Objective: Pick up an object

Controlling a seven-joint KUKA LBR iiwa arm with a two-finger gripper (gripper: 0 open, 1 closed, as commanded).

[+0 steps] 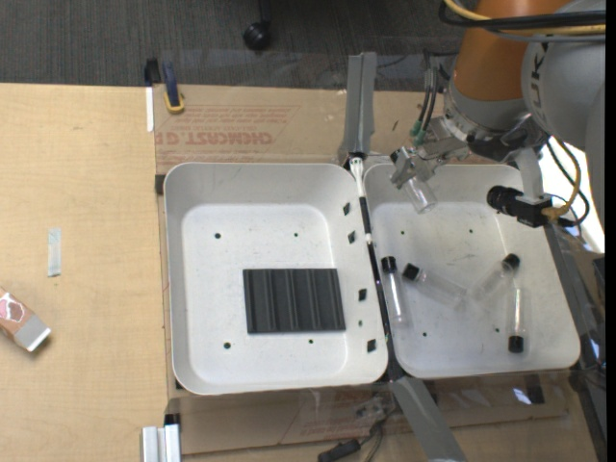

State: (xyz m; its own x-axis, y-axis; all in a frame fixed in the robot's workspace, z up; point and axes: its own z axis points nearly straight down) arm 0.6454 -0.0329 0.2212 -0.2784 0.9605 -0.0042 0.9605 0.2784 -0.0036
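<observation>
the metal two-finger pincer [412, 168] hangs at the far edge of the right white plastic bin [472, 354]; its opening cannot be told. clear black-capped tubes [393, 290] lie below it; drop squarely over one. a black ribbed panel [294, 299] lies leftward on the wooden surface [77, 354].

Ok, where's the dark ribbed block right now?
The ribbed block lies flat in the left bin, near its middle and toward the front, well away from the clear tubes in the right bin.
</observation>
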